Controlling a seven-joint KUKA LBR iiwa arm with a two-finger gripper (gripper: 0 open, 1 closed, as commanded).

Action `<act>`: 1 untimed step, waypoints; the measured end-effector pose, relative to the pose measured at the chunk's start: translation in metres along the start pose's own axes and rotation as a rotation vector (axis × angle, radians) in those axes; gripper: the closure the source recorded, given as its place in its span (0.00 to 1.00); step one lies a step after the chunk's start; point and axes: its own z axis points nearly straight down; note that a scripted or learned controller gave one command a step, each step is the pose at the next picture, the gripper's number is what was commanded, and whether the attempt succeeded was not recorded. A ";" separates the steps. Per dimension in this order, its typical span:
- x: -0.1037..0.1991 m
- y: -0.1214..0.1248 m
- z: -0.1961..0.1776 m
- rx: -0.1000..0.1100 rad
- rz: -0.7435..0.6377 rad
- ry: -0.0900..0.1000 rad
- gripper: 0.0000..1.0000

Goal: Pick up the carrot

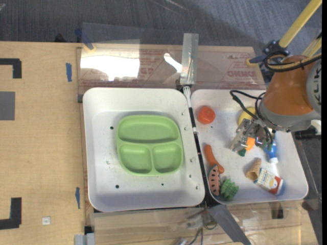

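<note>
One carrot [212,157] in right bin, left of tool [247,141], tool's grip state unclear

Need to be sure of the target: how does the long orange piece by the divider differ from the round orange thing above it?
The carrot is long and thin, lying at a slant; the round orange piece is squat and compact. The carrot sits nearer the bin's front by the watermelon slice; the round piece sits toward the back. Both are orange, in the right bin, apart from the gripper.
</note>
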 end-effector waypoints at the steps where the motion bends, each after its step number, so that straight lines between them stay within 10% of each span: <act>1: -0.019 0.050 -0.149 -0.002 -0.275 -0.010 1.00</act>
